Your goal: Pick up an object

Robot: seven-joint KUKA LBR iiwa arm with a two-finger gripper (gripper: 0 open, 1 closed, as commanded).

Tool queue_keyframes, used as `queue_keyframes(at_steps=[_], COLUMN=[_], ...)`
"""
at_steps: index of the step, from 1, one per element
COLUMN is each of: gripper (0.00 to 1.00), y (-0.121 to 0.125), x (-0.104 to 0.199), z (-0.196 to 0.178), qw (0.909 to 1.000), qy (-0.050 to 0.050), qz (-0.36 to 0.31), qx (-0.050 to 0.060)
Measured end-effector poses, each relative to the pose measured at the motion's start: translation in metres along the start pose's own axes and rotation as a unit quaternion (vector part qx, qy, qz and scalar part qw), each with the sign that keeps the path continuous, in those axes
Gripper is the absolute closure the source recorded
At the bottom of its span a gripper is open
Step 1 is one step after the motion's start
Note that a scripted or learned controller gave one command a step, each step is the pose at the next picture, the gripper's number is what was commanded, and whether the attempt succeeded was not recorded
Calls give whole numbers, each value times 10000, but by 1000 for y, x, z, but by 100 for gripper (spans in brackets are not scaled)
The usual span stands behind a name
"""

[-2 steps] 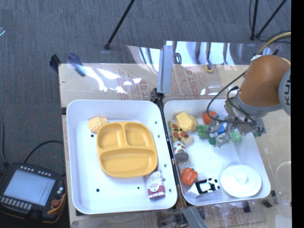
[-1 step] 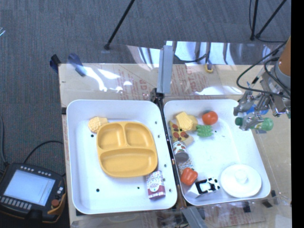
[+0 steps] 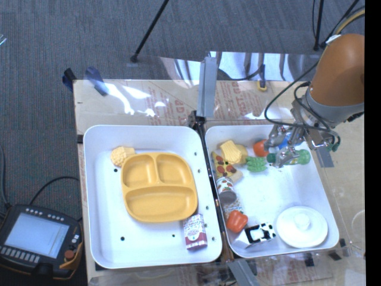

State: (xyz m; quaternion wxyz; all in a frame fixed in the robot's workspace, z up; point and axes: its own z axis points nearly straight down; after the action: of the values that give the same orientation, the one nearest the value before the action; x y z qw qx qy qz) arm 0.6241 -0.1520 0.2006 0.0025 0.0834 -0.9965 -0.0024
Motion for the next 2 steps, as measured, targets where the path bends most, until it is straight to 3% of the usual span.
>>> queue_keyframes(at_steps=[1, 2], gripper=[100, 100], y=[43, 64], x=[67, -15], z=[-47, 47], qw=[9940, 9622], qy=[-43, 9], qz=[1091, 2723], qx=[21, 11])
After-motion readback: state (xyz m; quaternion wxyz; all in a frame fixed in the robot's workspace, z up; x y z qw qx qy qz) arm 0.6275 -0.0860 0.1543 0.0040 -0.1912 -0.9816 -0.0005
